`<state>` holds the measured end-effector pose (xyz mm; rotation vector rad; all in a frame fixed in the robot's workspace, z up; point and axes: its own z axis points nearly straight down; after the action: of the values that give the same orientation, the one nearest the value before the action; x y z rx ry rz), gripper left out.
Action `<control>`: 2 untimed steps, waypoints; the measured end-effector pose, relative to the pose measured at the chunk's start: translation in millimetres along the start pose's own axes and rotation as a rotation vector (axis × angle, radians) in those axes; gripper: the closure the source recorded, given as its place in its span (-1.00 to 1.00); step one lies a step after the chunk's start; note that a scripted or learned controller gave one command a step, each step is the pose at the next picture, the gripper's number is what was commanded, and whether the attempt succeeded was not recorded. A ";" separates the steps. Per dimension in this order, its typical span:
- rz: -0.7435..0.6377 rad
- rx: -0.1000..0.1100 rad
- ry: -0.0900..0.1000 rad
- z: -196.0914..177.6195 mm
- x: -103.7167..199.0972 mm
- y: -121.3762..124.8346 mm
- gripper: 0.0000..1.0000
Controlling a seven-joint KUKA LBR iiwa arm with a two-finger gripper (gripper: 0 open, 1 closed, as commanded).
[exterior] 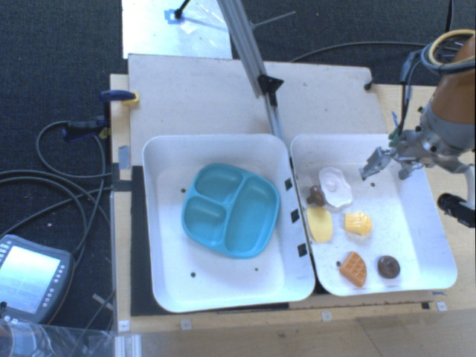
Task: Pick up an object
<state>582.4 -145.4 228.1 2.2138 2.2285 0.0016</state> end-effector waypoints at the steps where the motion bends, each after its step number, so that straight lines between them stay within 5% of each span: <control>1: 0.002 -0.001 0.000 -0.1 0.1 0.1 -1.00; 2: 0.006 0.006 0.000 62.3 -2.4 -2.8 -1.00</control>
<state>579.7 -147.7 165.9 2.2237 2.2248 -0.0045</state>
